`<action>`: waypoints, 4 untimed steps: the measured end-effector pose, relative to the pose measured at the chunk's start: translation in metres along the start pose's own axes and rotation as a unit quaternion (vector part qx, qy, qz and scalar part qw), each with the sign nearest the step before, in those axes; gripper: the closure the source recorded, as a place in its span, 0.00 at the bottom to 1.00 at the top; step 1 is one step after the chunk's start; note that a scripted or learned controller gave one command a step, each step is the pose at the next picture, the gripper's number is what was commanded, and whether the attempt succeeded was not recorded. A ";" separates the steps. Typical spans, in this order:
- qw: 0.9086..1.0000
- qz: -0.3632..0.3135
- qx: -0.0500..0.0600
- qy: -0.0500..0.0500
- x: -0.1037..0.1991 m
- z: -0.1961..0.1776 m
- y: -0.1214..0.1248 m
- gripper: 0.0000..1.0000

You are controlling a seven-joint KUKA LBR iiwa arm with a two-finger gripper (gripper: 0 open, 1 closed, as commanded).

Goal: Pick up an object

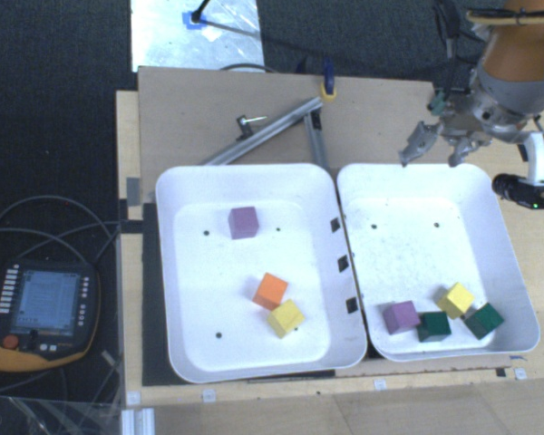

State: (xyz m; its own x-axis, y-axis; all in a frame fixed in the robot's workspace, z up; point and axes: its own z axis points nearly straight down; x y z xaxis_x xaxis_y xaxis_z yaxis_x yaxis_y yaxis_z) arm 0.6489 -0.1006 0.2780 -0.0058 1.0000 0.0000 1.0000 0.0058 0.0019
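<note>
Camera view, looking down at a slant: the jaws [432, 149] hang spread and grasping nothing above the far rim of the right bin [508, 234], well apart from the small blocks bunched at its near end, a purple cube [401, 315], two dark green cubes [432, 325] [483, 320] and a yellow cube [455, 299]. The left bin [177, 243], smooth white plastic with rounded corners, holds a purple cube [243, 222] alone toward the back and an orange cube [270, 290] touching a yellow cube [286, 318]. Behind the bins on the brown board surface [372, 107] lies a tilted metal bar [263, 132], and a teach pendant [42, 314] with cables sits on the dark floor.

Left bin [177, 270]: white; holding purple cube [243, 222], orange cube [270, 290], yellow cube [286, 318]. Right bin [503, 243]: white; holding purple block [402, 316], yellow block [455, 300], two dark green blocks [432, 325] [483, 320]. Arm [517, 57]: grey, orange band.
</note>
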 end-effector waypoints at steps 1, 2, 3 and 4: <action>1.000 0.000 0.000 0.000 0.000 0.000 0.000 0.00; 1.000 0.002 0.002 0.000 -0.004 0.058 0.007 0.00; 1.000 0.002 0.002 -0.001 -0.014 0.113 0.008 0.00; 1.000 0.002 0.003 0.000 -0.007 0.171 0.002 0.00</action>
State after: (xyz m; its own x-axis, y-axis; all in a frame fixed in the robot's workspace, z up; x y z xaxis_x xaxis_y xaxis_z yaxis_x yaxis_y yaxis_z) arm 0.6511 -0.1077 0.1071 -0.0023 1.0000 0.0004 1.0000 0.0023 -0.0040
